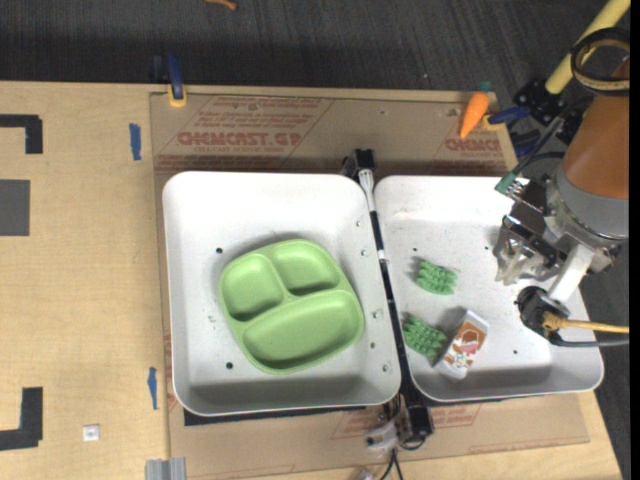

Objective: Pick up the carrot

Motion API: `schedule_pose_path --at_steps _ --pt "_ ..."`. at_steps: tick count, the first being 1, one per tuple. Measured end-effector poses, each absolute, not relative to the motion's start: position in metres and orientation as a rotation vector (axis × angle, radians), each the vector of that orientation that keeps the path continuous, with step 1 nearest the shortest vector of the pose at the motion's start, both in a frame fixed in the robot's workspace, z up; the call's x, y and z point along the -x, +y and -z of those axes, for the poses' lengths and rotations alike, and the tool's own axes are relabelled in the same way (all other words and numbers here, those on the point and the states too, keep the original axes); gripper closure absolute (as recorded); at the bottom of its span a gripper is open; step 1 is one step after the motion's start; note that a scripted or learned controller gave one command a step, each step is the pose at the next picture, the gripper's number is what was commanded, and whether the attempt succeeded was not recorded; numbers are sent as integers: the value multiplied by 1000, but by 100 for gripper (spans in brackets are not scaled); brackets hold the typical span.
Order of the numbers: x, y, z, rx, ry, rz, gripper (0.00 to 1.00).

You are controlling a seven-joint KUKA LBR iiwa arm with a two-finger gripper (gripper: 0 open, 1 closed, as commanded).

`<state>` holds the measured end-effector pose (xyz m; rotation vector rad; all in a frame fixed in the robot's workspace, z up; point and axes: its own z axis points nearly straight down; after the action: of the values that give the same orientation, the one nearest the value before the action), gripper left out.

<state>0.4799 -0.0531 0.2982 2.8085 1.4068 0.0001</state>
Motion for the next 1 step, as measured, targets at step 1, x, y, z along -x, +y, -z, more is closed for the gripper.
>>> schedule_pose_path --at_steps 1 --pt "-501 24 -305 -2909 1187 1 100"
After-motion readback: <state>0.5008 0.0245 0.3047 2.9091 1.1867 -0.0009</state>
